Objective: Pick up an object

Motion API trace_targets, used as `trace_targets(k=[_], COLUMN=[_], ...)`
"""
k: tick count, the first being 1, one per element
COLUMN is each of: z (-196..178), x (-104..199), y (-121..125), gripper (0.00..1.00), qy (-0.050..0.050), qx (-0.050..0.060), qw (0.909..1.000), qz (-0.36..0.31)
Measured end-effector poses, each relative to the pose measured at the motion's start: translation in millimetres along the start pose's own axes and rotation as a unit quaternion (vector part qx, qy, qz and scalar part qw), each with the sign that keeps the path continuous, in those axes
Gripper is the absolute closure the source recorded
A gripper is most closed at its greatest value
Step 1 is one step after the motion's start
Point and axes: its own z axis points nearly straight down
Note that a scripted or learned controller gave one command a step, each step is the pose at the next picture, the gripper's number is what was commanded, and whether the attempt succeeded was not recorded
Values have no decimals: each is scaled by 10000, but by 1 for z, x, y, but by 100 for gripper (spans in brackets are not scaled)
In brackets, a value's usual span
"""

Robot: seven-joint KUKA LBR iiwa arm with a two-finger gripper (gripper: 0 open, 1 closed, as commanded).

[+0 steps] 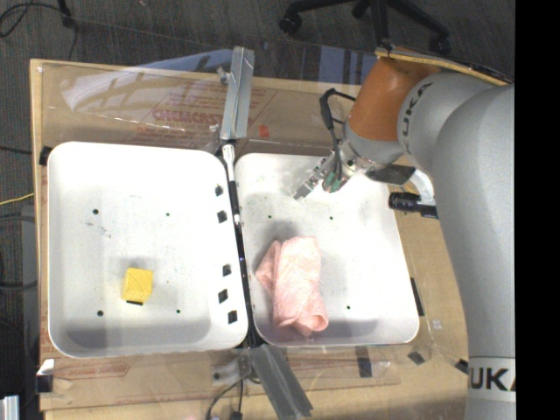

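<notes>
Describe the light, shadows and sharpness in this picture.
Camera view: even overhead light; the two white bins look bright, nearly washed out; soft shadows lie along their near walls and beside the pink cloth; the yellow block is fairly crisp; the gripper is small and slightly blurred; glare streaks the clear plastic sheet.

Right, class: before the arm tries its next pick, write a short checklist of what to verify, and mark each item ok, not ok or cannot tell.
1. A target lies in reach: pink cloth in the right bin - ok.
2. Pincer is over the right bin, clear of the cloth - ok.
3. Pincer is carrying nothing - cannot tell.
4. Cloth lies free of the bin's near wall - not ok, it is bunched against it.
5. Second target: yellow block alone in the left bin - ok.
</notes>
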Motion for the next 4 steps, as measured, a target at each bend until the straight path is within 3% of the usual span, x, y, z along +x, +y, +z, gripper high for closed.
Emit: trace_targets(k=[1, 2, 3, 4], z=[2, 10, -5, 4], x=[3, 44, 55, 74], y=[-2, 12, 14, 51], gripper=[0, 0, 0, 0], qy=[73, -24, -22, -85], qx=[43, -55, -50, 0], qw=[10000, 9986, 9936, 9929], qz=[1, -521, -1129, -1189])
